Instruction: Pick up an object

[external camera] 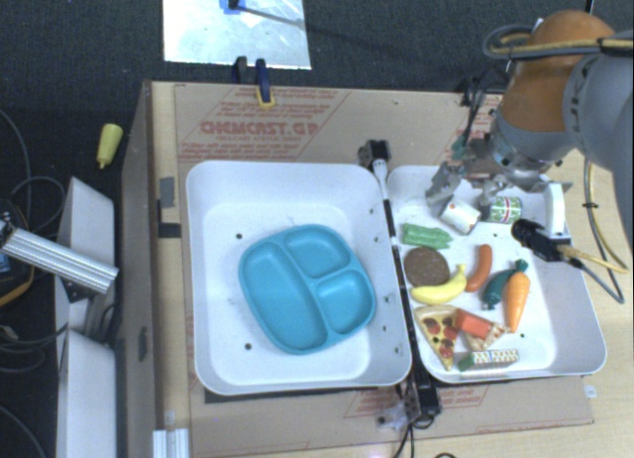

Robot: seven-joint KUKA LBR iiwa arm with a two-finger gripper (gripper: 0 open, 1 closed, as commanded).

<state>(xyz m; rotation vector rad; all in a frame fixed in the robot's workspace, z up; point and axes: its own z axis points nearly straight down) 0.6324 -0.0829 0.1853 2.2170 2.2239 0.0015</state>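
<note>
I see my tool spread open and empty above the right white bin, fingers straddling a small white cylindrical cup at its far end. I worry a finger could nudge the green-labelled can just beside it.

This is a robotics lab bench, not a home. Two shallow white plastic bins sit side by side on a brown printed cardboard sheet laid over dark carpet-like flooring. Loose black cables trail at the left edge, beside a silver aluminium rail. A grey robot arm with an orange band reaches in from the right.
</note>
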